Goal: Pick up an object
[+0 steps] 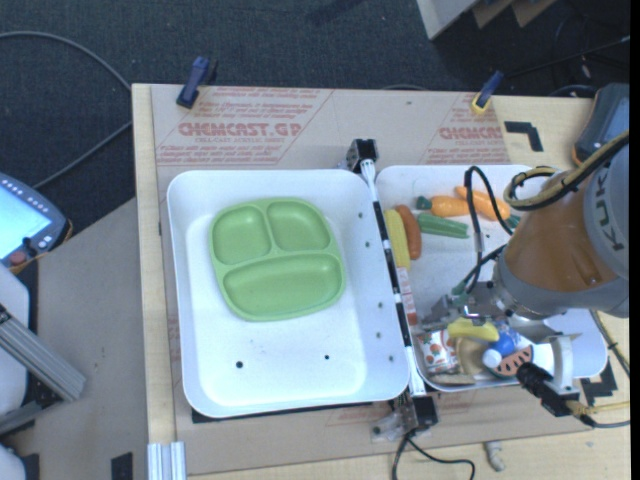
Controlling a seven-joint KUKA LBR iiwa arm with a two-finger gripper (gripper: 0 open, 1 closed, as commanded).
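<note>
While the arm [560, 248] bends over the right bin [440, 180], jaws' state is unclear.

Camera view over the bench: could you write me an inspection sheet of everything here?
Surface: bench bearing left bin and right bin.
Job's things: toy food in the right bin, including a carrot, a yellow piece and a green piece.
Clutter: green divided plate in the left bin.
Grippers: gripper low over the right bin's near end; hold unclear.
Cables: black cable on the arm.
Surroundings: dark floor.
</note>
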